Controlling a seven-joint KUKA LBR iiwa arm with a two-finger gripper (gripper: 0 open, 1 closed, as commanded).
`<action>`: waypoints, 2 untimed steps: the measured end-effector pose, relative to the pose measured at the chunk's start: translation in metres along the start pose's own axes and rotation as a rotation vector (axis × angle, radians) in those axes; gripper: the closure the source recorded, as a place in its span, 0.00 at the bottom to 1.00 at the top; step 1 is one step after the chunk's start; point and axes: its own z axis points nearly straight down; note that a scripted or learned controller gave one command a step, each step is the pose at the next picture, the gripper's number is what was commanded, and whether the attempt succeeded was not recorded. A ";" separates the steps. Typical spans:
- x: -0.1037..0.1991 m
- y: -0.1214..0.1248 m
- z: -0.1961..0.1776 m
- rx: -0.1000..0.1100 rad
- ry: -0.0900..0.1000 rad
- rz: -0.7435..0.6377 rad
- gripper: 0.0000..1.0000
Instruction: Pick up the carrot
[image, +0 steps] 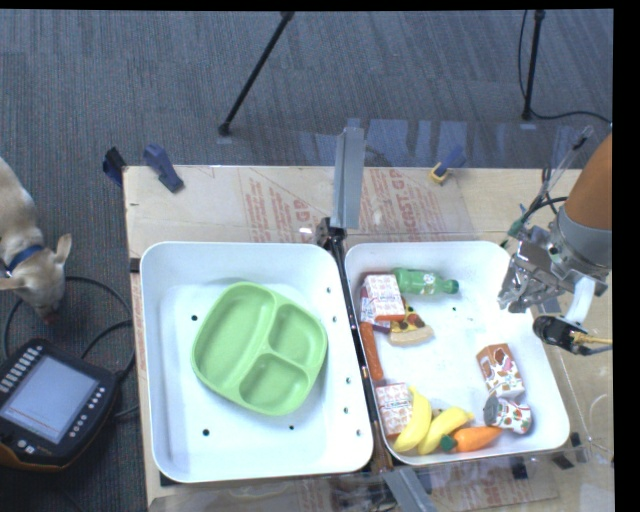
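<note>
The carrot (474, 438) lies on its side in the near corner of the right bin (470, 258), close against the front wall. Its green top touches the bananas (432, 425) to the left, and a small carton (510, 414) lies just behind it. This crowding leaves little free room around it; I judge a grip across its orange body, away from the bananas, to be the likeliest way in.

Further back in the same bin stand a second carton (498, 368), a pizza slice (408, 329), a green bottle (425, 284) and a long sausage (370, 350) along the left wall. The left bin (165, 300) carries a green divided plate (260, 347).

The hand (525, 292) hangs over the far right edge of the right bin, well apart from the carrot and holding nothing visible. Whether it is parted or closed cannot be told at this size. The pick is not yet begun; the hand must travel toward the near corner and descend.
</note>
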 end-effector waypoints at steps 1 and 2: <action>0.001 0.000 0.000 0.001 0.000 -0.002 0.00; 0.040 -0.004 0.007 0.001 0.000 0.126 0.00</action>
